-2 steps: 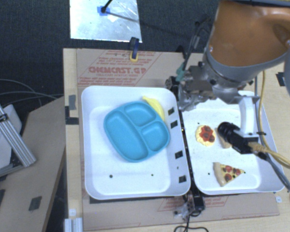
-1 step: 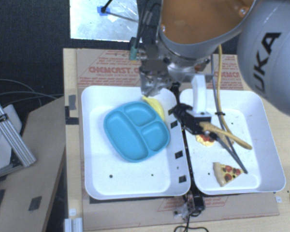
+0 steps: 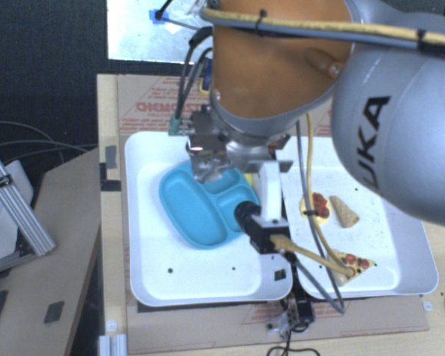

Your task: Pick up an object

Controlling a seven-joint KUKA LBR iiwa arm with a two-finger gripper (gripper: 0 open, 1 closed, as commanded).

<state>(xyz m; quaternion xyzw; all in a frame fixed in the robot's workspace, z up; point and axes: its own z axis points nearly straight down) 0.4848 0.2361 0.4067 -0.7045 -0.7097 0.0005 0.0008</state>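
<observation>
Your arm (image 3: 341, 87) enters from the right and covers the upper middle of the view, its orange band and grey housing hanging above the two white bins on the counter (image 3: 111, 110). Beneath the wrist, the gripper (image 3: 208, 170) points down over the back of the left bin (image 3: 148, 273); you cannot tell from this view how the jaws stand, since the wrist body and cabling mask them. Directly under and just in front of the gripper lies a blue divided tray (image 3: 196, 210), set at a slant across the middle of the left bin, its long compartment toward the near left and its smaller compartments toward the wrist. Whether the gripper touches the tray cannot be made out. A white bracket carrying a black fitting (image 3: 256, 225) hangs beside the tray's right edge, close to the wall between the bins. In the right bin (image 3: 408, 273) you see three small items well apart from the tray: a round red-and-yellow piece (image 3: 319, 206) beside a tan cone (image 3: 346, 212), and a pizza slice (image 3: 356, 262) near the front. Yellow and grey cables (image 3: 319, 254) trail down across the right bin.
</observation>
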